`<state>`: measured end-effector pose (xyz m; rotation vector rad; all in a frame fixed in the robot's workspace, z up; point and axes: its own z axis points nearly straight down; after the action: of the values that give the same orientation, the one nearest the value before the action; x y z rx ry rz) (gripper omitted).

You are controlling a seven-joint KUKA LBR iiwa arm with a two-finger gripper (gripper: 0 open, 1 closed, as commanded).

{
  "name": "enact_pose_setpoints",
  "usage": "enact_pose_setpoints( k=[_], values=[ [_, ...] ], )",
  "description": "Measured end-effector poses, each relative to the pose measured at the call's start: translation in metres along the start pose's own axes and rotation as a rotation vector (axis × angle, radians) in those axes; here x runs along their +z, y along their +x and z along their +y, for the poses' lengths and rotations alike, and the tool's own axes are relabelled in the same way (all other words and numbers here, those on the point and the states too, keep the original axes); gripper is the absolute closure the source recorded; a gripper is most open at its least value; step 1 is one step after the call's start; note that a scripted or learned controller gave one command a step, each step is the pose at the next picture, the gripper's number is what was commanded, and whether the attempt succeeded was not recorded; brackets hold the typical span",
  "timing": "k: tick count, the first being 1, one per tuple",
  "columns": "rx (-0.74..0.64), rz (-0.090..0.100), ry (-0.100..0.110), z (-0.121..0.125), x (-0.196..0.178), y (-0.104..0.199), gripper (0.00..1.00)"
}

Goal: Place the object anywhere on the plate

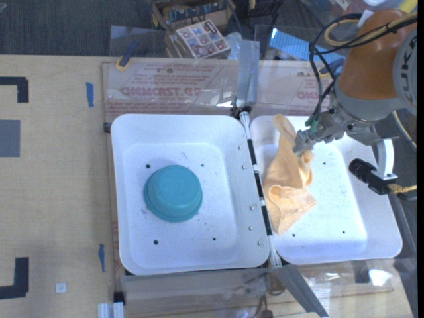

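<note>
A yellow-orange cloth lies in the right bin along its left wall, bunched at the bottom and drawn up into a narrow strip at the top. My gripper hangs over the cloth's upper right edge, shut on a fold of the fabric. The plate is a round teal dish, which sits in the middle of the left bin, well to the left of the gripper.
A ridge where the two bins' rims meet runs between the cloth and the plate. A black cylindrical part with a cable sticks over the right bin's right side. Boxes and clutter lie behind the bench.
</note>
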<state>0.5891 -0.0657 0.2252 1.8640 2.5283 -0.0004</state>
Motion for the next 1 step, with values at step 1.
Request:
enact_pose_setpoints(
  k=[1],
  values=[
    [-0.398,0.000,-0.001,-0.0035,-0.0100,0.0488,1.00]
  ],
)
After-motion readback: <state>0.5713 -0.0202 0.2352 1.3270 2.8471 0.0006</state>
